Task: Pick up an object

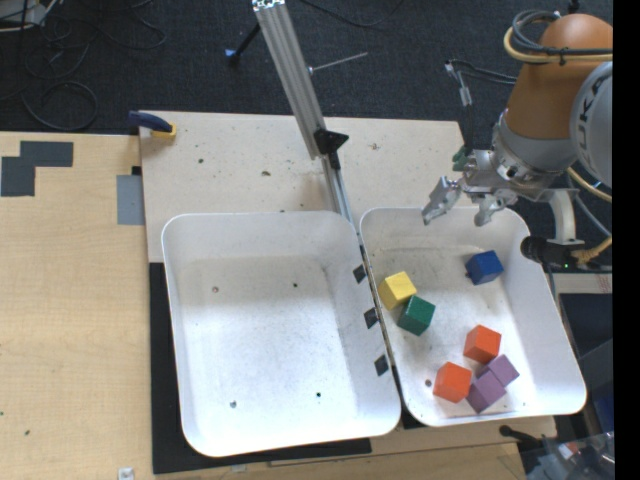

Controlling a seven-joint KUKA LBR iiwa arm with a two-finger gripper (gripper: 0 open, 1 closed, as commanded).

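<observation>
Several small cubes lie in the right bin (540,298): a blue cube (484,266) near the back right, a yellow cube (397,288) and a green cube (416,314) by the left wall, and two orange cubes (482,343) (452,381) beside two purple cubes (492,382) at the front. My gripper (464,204) hangs above the bin's back edge, up and left of the blue cube. Its fingers are spread apart and open, with nothing between them.
The left bin (200,238) sits beside the right one, with black clips along the shared wall. A slanted aluminium bar (300,98) rises behind the bins. A blue-and-yellow clamp (152,124) lies at the bench's far left corner.
</observation>
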